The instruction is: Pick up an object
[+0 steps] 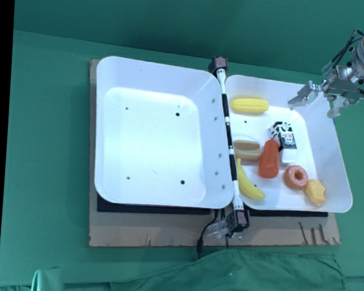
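The end effector [323,98] hangs empty with its fingers spread apart, above the far right edge of the right bin [338,160], where the things to pick lie; the best approach, I judge, is to choose an item with free space around it, such as the corn cob [249,105] alone near the far wall, and descend straight with the fingers across its narrow width. The toys look like smooth, hard plastic: a ridged cob, a curved banana [248,183], a tapered carrot [269,159], a ring doughnut [296,177]; rounded shapes may slip, so centre the grip.
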`<move>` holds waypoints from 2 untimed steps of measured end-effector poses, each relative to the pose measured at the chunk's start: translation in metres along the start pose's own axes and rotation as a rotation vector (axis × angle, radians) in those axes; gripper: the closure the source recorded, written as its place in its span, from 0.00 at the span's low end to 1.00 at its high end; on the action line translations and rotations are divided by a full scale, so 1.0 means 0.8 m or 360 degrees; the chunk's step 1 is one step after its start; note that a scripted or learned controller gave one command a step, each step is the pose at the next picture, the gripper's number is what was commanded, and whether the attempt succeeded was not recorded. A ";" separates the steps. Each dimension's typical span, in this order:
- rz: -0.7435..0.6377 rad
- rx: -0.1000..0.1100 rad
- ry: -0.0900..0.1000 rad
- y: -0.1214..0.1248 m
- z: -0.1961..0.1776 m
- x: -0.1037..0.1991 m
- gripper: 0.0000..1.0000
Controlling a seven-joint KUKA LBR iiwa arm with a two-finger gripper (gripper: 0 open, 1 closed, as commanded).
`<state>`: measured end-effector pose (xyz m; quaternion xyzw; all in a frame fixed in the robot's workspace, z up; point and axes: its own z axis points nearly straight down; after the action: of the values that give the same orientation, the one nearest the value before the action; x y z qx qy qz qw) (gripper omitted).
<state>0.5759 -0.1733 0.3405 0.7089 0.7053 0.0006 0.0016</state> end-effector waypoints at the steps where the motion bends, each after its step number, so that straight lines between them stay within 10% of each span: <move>1: 0.0007 0.0020 0.0006 -0.120 0.107 -0.001 0.00; 2: 0.0002 -0.0014 -0.0006 -0.134 0.199 -0.005 0.00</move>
<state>0.4696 -0.1766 0.1809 0.7092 0.7049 0.0024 0.0061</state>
